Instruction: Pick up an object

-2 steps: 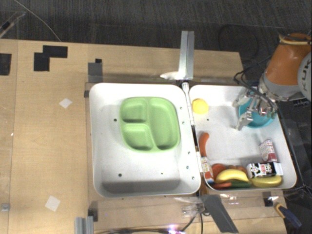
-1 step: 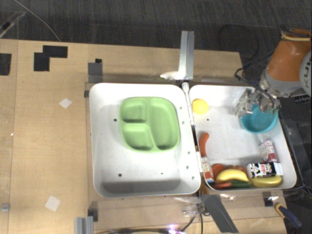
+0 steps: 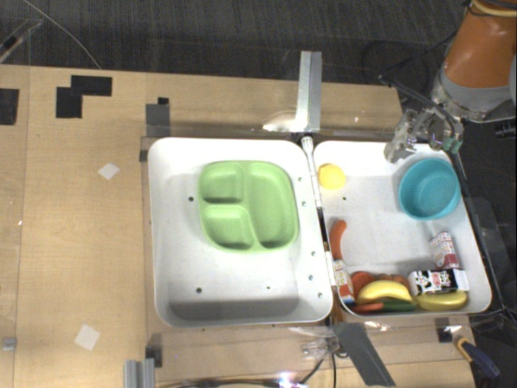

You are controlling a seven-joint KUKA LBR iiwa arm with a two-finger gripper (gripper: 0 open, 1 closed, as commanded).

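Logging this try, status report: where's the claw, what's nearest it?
Claw hovering over right bin's far corner, nothing seen between its fingers. Blue bowl just beside it. Nothing blocking the bowl.

Just one camera here, fixed up above the desk (image 3: pixel 73 241) and looking down at a slant — far enough back to catch both white bins (image 3: pixel 174 217) side by side, arm (image 3: pixel 485 47) at right.
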